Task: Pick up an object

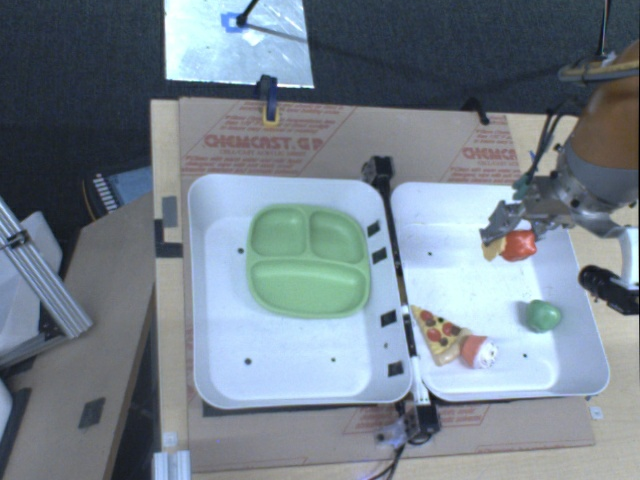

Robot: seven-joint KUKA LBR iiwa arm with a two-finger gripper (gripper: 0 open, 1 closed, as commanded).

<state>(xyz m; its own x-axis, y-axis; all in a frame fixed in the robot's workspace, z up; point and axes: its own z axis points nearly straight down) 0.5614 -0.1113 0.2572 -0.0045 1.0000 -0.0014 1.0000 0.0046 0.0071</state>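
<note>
Reaching in from the right, over the right bin (pixel 570 368), grey arm (pixel 600 168) with gripper (pixel 505 230) low above a small red and orange-yellow object (pixel 514 246) near the bin's upper middle. Fingers: open or shut, cannot tell; object partly hidden beneath them, grip unclear. Nearer the front, a round green piece (pixel 543 315), a pizza-slice toy (pixel 440 332), a red-and-white piece (pixel 478 351). In the left bin (pixel 215 368), a green divided plate (pixel 306 260).
</note>
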